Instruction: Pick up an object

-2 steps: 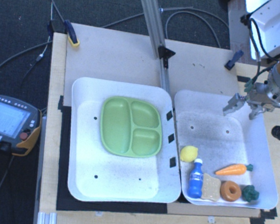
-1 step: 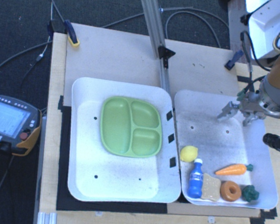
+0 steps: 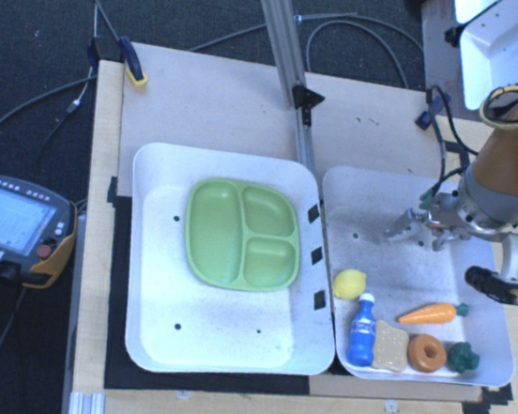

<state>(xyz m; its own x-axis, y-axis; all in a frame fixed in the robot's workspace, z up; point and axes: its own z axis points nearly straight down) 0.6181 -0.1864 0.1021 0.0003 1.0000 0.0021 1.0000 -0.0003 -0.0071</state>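
Observation:
In the right bin [image 3: 373,202] several toy foods lie along the near edge: a yellow lemon [image 3: 349,282], a blue bottle [image 3: 362,330], a slice of toast [image 3: 391,348], a brown donut [image 3: 427,353], an orange carrot [image 3: 428,314] and a green broccoli piece [image 3: 463,356]. My gripper [image 3: 420,232] hangs over the far middle of that bin, well behind the foods. Its metal fingers [image 3: 398,231] are spread open with nothing between them. A green divided plate [image 3: 243,234] rests in the left bin [image 3: 152,263].
An aluminium post [image 3: 285,48] slants down to the gap between the bins. A black part [image 3: 495,283] juts over the right bin's right rim. A teach pendant [image 3: 10,230] lies off the bench at left, with cables on the floor.

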